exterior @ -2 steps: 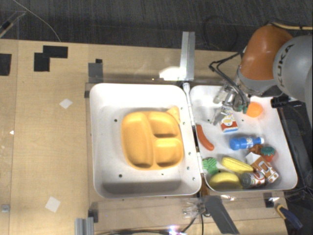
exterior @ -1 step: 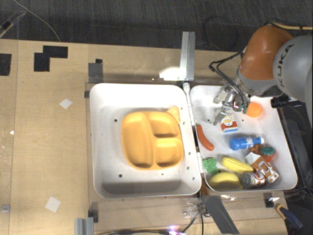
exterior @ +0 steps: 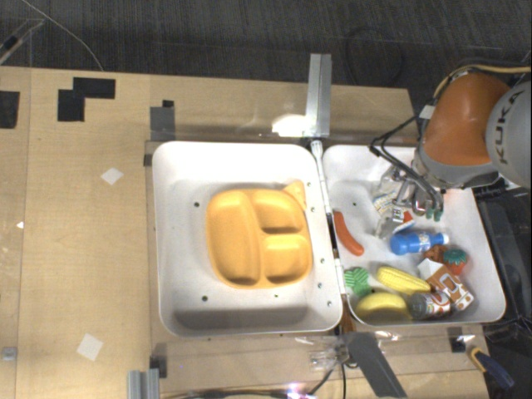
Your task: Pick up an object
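The arm reaches in from the right, its orange band at the upper right, and my gripper (exterior: 397, 209) hangs low over the middle of the right bin (exterior: 349, 173). Just below it lies a blue bottle (exterior: 417, 242) on its side. A red-orange sausage-shaped toy (exterior: 347, 233) lies by the bin's left wall. Along the front of that bin sit a green toy (exterior: 358, 280), a corn cob (exterior: 403, 280), a yellow banana-like piece (exterior: 381, 305) and a brown-and-white packet (exterior: 450, 290). Nothing shows between the fingers.
The left bin (exterior: 179, 223) holds a yellow sectioned tray (exterior: 256, 236), upside down. A metal post (exterior: 319, 94) stands at the back between the bins. The wooden bench (exterior: 75, 223) stretches to the left.
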You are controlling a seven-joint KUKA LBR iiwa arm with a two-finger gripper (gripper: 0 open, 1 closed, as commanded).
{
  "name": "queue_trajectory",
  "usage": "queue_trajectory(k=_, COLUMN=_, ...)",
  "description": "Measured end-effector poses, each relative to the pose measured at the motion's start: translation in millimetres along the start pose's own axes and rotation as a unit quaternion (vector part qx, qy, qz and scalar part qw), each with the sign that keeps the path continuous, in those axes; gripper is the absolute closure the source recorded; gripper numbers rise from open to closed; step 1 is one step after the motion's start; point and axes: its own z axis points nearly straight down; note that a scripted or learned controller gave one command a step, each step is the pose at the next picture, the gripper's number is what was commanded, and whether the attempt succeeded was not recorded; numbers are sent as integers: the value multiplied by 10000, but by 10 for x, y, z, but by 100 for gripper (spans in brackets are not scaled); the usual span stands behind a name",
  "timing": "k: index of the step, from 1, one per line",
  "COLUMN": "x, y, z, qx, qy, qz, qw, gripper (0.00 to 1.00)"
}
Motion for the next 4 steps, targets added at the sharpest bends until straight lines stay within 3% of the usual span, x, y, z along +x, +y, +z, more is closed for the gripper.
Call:
queue_trajectory(k=1, x=-47, y=13, z=-159, qx=-7, qy=-81, qz=-3, qw=10000, gripper=100)
queue_trajectory(k=2, x=736, y=130, z=-36, qx=-9, qy=-42, qz=2402, qw=9707, gripper=100)
queue_trajectory(k=3, x=1155, y=-831, z=-38, qx=26, qy=-41, qz=3014, qw=9535, gripper=100)
queue_trajectory(k=4, x=1151, y=-805, z=-30, qx=14, qy=-39, qz=2999, qw=9540, gripper=0)
